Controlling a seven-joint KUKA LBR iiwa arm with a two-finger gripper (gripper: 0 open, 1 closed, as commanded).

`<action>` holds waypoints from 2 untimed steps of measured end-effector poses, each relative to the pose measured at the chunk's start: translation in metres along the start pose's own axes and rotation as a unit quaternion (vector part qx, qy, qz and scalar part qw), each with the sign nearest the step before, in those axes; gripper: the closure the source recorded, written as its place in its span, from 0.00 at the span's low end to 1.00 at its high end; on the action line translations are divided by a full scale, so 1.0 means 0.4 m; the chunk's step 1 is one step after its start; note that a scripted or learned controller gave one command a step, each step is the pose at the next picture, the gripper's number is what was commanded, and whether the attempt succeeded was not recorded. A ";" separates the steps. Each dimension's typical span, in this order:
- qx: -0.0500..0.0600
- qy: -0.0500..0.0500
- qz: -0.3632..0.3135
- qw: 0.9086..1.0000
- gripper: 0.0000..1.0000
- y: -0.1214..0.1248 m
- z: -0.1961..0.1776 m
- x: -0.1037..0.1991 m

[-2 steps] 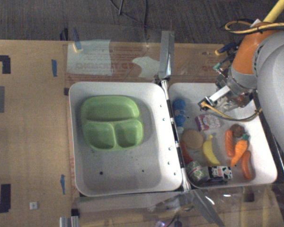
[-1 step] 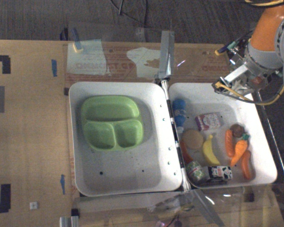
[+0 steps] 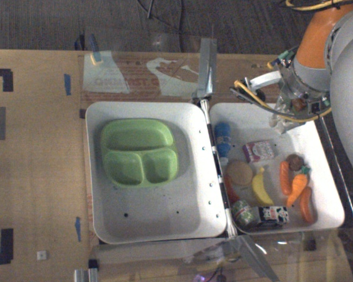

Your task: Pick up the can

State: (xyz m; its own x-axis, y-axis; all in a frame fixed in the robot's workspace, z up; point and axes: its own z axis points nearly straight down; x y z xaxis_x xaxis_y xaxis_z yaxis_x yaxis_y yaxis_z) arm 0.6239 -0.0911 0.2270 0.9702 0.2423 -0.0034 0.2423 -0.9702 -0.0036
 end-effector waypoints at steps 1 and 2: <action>-0.001 0.001 0.022 1.000 1.00 -0.225 -0.050 -0.003; -0.001 -0.001 -0.059 0.998 1.00 -0.194 -0.110 -0.115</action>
